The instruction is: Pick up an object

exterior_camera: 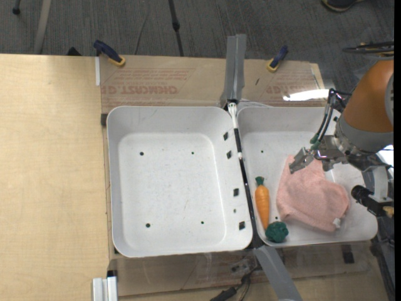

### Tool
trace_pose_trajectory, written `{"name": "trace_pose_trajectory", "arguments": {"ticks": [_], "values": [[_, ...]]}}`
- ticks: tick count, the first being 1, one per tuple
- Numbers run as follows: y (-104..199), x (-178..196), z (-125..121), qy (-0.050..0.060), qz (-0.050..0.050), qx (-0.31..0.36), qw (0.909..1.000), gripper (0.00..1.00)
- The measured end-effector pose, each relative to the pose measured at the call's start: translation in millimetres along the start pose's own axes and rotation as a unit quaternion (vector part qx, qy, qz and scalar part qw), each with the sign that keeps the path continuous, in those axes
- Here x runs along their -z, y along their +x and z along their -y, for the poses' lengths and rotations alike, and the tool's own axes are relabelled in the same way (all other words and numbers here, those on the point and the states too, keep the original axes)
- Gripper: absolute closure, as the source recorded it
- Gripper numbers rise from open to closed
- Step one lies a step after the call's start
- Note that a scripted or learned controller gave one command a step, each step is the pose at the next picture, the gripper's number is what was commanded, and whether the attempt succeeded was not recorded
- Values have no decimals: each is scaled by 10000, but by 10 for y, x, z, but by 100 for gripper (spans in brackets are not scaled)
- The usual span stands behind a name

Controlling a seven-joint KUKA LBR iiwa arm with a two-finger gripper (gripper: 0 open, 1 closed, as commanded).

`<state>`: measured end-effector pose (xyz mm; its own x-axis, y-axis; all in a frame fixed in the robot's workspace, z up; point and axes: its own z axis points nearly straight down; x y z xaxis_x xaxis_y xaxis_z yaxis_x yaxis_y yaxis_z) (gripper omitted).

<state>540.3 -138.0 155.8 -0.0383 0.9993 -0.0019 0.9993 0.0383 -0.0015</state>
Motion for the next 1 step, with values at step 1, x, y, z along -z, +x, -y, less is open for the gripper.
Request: {"name": "trace_pose_trajectory", "arguments": {"ticks": [1], "values": [[-313,-641,640,-5,-4,-34,10000,0]]}}
